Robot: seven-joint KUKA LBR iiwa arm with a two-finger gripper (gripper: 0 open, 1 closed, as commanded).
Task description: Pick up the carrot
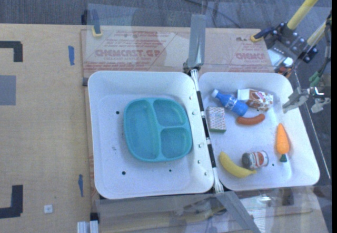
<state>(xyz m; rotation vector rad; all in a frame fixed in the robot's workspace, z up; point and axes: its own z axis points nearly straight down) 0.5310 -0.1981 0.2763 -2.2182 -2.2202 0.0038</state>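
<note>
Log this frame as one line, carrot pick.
task: carrot pick | carrot: right bin, beside can | end effector: above bin's right edge, apart from carrot | status: not picked

2 bins, 1 carrot, 1 banana

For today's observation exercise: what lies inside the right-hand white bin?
Inside the right bin: carrot, banana, can, sausage, blue bottle, small carton, patterned block. What lies beneath each item is hidden.

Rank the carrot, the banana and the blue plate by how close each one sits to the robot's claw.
From the gripper at the right bin's far right edge:
1. Carrot, just below it by the right wall.
2. Banana, at the right bin's lower left.
3. Blue plate, across in the left bin.
</note>
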